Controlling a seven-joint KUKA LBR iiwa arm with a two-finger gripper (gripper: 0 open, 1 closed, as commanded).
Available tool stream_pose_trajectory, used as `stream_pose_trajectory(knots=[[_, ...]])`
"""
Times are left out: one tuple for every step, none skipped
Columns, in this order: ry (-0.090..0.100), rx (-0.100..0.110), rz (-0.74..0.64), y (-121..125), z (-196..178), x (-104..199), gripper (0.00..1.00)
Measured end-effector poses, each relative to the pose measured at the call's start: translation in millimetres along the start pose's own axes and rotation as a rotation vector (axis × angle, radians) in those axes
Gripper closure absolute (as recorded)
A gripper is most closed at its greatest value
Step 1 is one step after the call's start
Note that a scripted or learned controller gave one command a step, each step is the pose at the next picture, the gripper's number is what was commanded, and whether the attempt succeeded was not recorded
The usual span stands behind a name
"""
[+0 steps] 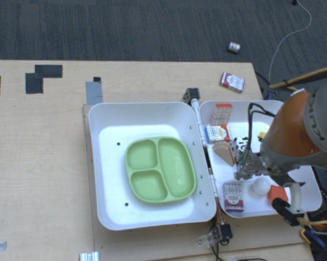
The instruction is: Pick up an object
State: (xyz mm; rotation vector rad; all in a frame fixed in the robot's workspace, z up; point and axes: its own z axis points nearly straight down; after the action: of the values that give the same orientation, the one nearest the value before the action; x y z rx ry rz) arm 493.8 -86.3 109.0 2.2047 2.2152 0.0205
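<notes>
My gripper (244, 168) hangs low over the middle of the right bin (312, 202), with the grey and orange arm coming in from the right. Just left of it lies a tan wedge-shaped object (224, 151). A red and white packet (233, 197) lies below it near the bin's front left corner. A white ball (260, 186) and an orange-red block (276, 192) sit right beside the wrist. A blue and white packet (216, 133) and a red patterned box (222, 114) lie toward the bin's back. The arm hides part of the bin's right side.
The left bin (108, 156) holds a green divided plate (160, 169). A small yellow item (263, 134) peeks out by the arm. A small red box (233, 82) lies on the bench behind the right bin. The rail (205, 152) between the bins runs close to the gripper's left.
</notes>
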Motion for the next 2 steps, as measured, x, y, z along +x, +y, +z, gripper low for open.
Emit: stream_pose_trajectory(knots=[[0.0,0.0,0.0,0,0,0,0.0],[0.002,0.014,0.004,-5,22,1,0.0]])
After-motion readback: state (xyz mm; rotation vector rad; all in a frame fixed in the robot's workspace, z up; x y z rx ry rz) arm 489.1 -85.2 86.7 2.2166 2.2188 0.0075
